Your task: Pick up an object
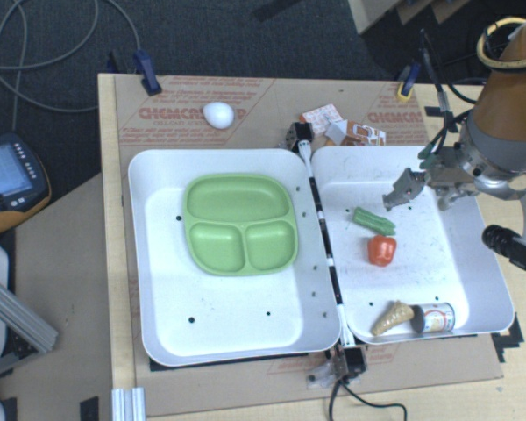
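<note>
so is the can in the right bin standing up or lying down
Lying down. The can rests on its side near the front edge of the right bin, its long axis across the floor, beside the cone.

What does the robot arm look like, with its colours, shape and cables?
The grey KUKA arm has a rounded body with a wide orange band above the wrist. Its metal two-finger gripper is dull grey and angular. Thin dark cables run beside the wrist. A yellowish ring sits at the top of the orange part.

The cardboard-topped bench (pixel 123 235) carries two white bins (pixel 158 261) side by side, a white egg-like ball (pixel 217 114), crumpled wrappers (pixel 342 128), and two blue clamps (pixel 146 71) at its far edge.
</note>
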`<state>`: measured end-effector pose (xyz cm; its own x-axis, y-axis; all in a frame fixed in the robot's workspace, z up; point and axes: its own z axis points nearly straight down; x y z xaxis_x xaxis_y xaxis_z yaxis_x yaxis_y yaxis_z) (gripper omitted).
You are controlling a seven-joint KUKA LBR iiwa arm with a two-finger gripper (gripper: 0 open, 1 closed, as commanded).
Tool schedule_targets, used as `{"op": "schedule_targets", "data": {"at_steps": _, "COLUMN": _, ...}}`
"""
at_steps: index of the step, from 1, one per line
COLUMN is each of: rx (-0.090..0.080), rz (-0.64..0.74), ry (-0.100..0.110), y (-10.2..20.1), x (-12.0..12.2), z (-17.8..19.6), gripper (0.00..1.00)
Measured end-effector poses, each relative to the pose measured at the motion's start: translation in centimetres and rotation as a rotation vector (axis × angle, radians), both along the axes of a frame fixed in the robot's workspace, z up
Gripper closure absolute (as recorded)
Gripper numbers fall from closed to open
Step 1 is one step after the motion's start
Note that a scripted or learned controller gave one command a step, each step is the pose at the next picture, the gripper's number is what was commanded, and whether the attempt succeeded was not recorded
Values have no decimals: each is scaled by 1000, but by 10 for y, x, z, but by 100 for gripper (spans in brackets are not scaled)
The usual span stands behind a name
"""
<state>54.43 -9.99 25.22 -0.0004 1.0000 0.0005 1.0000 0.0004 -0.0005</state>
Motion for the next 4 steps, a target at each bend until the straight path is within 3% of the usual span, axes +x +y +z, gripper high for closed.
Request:
{"op": "schedule_targets", "data": {"at_steps": 1, "rx": 0, "rz": -1, "ry": 2, "y": -4, "x": 26, "z": -95, "gripper": 0}}
{"op": "schedule_targets", "data": {"at_steps": 2, "rx": 0, "rz": -1, "ry": 0, "y": 1, "x": 11, "z": -168, "gripper": 0}}
{"op": "schedule_targets", "data": {"at_steps": 3, "rx": 0, "rz": -2, "ry": -2, "y": 1, "x": 11, "z": -158, "gripper": 100}}
{"op": "schedule_targets", "data": {"at_steps": 4, "rx": 0, "rz": -2, "ry": -2, "y": 1, "x": 11, "z": -158, "gripper": 0}}
